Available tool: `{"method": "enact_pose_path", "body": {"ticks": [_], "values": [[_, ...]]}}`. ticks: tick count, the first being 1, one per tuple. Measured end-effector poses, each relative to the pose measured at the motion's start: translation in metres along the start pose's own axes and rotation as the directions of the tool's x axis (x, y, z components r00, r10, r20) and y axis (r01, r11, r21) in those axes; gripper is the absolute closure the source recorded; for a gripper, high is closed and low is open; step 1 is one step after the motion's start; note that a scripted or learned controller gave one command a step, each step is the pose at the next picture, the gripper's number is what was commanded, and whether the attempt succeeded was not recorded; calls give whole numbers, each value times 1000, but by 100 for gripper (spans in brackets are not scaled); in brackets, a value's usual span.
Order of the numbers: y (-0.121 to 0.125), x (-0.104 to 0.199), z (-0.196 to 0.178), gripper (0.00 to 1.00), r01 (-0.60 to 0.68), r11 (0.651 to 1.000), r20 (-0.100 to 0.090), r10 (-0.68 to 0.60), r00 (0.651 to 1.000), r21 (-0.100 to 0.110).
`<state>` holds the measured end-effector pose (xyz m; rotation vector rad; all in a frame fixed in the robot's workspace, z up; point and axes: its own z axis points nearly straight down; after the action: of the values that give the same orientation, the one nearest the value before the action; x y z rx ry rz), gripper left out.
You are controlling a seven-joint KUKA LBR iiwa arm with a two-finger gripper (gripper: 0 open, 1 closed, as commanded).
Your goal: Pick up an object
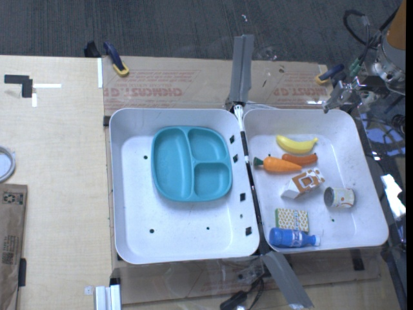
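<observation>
The right bin (361,234) holds a yellow banana (297,143), an orange carrot (279,165) with an orange stick (304,158) beside it, a small orange-and-white carton (303,183), a small grey can (340,197) on its side, a green-and-yellow packet (292,219) and a blue bottle (292,239) lying flat. My gripper (342,95) hangs at the far right corner of that bin, above its rim and well behind the banana. It touches none of the objects.
A teal divided plate (191,163) lies in the left bin (129,225). A grey divider post (242,70) stands behind the seam between the bins. Clamps (116,60) sit at the back edge, and cables (361,28) trail near the arm.
</observation>
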<state>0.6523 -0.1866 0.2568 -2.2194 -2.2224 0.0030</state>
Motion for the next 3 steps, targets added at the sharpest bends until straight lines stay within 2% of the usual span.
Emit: {"method": "enact_pose_path", "body": {"ticks": [1, 2, 3], "values": [[-4, 15, 157, 0, 175, 985, -1, -175, 985, -1], [-89, 8, 164, 0, 217, 976, 1, -217, 976, -3], [-142, 57, 166, 0, 206, 978, -1, -206, 978, 0]]}}
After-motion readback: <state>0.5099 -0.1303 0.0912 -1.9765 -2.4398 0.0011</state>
